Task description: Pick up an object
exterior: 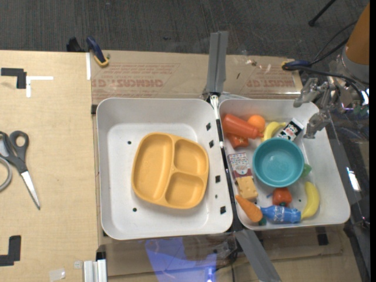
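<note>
The right bin (pixel 335 157) holds several small items. Among them are a teal bowl (pixel 278 162), a red pepper (pixel 239 125), an orange (pixel 256 121), a banana (pixel 311 200), a blue bottle (pixel 281 215), a carrot (pixel 249 209) and a cheese block (pixel 247 187). A small black-and-white pack (pixel 289 131) lies at the bowl's far side. My gripper (pixel 311 109) hangs over the bin's far right corner, just right of that pack. It is open, and nothing sits between its fingers.
The left bin (pixel 111 157) holds a yellow divided plate (pixel 170 170). Scissors (pixel 20 163) lie on the bench at far left. A grey bar (pixel 216 63) runs back from the seam between the bins. Cables trail at the right edge.
</note>
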Available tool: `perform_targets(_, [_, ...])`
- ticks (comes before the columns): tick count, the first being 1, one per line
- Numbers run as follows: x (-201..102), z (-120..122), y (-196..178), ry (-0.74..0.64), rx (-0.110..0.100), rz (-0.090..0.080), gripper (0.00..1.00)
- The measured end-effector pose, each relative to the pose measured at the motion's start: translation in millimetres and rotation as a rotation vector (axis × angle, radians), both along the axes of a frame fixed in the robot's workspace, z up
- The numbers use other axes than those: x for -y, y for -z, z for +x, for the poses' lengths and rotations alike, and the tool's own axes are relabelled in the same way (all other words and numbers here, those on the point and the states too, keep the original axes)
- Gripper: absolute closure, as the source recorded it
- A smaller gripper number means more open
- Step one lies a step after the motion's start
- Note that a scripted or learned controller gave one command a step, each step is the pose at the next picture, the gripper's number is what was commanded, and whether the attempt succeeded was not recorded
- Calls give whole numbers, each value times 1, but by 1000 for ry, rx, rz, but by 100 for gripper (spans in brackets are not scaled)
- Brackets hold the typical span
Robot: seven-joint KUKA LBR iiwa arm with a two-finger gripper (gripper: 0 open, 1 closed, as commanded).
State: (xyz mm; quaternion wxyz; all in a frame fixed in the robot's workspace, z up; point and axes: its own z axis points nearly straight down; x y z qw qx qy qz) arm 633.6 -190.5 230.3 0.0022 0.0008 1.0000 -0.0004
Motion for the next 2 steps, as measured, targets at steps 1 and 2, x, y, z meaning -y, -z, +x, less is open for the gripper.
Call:
perform_targets(1, [-7, 2, 120, -56, 14, -3, 0])
perform_targets(2, [-41, -80, 133, -114, 14, -5, 0])
